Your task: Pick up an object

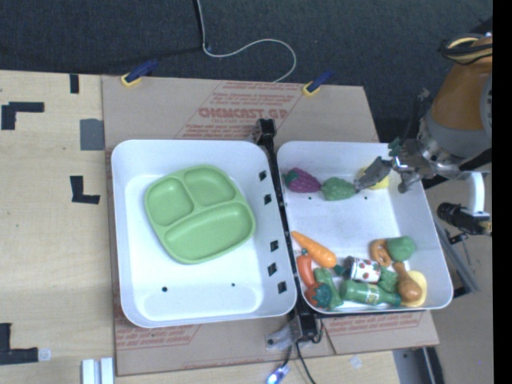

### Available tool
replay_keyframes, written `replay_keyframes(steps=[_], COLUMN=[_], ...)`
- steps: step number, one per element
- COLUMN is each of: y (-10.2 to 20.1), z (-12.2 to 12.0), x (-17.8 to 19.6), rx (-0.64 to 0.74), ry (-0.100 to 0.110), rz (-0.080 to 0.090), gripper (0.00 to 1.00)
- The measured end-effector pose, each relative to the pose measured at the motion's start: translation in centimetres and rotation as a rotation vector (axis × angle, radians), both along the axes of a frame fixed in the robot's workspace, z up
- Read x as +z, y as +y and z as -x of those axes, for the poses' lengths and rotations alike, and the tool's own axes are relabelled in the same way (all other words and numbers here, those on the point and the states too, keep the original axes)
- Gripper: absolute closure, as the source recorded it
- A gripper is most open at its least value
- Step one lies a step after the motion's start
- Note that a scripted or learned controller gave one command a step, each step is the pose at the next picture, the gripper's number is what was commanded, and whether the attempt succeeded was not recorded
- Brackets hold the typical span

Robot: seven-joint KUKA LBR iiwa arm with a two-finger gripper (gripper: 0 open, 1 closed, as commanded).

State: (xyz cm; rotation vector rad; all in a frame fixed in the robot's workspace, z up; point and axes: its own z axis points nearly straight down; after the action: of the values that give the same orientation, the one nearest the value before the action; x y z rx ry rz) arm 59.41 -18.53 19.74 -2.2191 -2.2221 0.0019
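1. Bench: two white bins side by side on a cardboard sheet (240, 106). The left bin (136, 286) and the right bin (352, 222) meet along a black centre divider.
2. Left bin: holds a green sectioned plate (200, 213), lying flat, slightly toward the far side.
3. Right bin, far side: a purple piece (302, 181) lies close to the divider. A dark green piece (338, 188) lies just beside it, toward the arm.
4. Right bin, near side: an orange carrot (315, 249) lies tilted, near the divider. A cluster of toy food fills the near corner, including a green vegetable (400, 247) and a small can (366, 271). Individual items in the cluster cannot all be told apart.
5. Arm (460, 102): enters from the right, over the far right edge of the right bin.
6. Gripper (386, 174): low over the far right corner of the right bin, just right of the dark green piece. Two fingers are seen spread apart, jaws open, nothing between them.
7. A yellow piece (382, 182) shows partly beneath the gripper; contact cannot be told.
8. A white cable (240, 50) runs across the dark floor beyond the bench.
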Motion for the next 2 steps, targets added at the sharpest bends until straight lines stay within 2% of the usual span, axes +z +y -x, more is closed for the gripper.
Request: replay_keyframes(steps=[1, 2], y=[0.0, 6.7], z=[0.0, 0.0], x=[1.0, 10.3], rx=[0.001, 0.007], ry=[0.001, -0.010], rz=[0.000, 0.000], gripper=[1.00, 1.00])
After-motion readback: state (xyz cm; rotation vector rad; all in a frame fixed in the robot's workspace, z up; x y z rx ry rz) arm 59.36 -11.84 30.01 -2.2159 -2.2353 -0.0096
